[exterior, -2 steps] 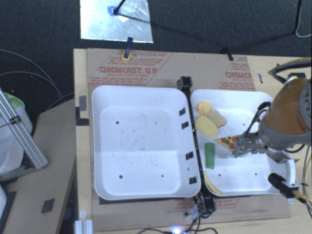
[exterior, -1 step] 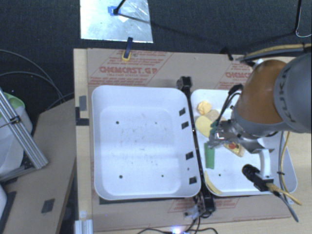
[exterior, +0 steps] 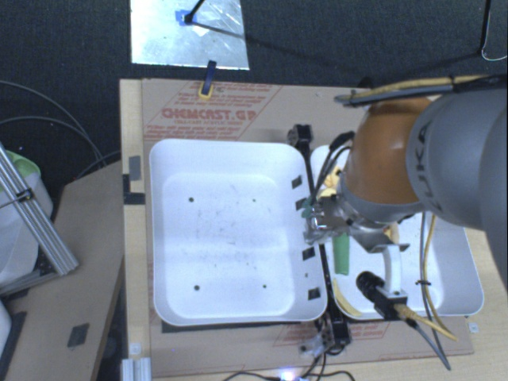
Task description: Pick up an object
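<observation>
My arm hangs over the right bin (exterior: 464,292), with the orange band and grey wrist covering most of it. The gripper (exterior: 324,219) sits low at the bin's left side, close to the wall shared with the left bin. Just below the gripper a green elongated object (exterior: 341,254) lies in the right bin, pointing toward the front. A pale yellow curved object (exterior: 346,300) rests along that bin's front left corner. Whatever else lies under the arm is hidden.
The left bin (exterior: 167,165) stands beside the right one on a cardboard sheet (exterior: 214,109). Black clips (exterior: 311,254) line the wall between the bins. A shiny metal plate (exterior: 189,22) lies on the floor at the back.
</observation>
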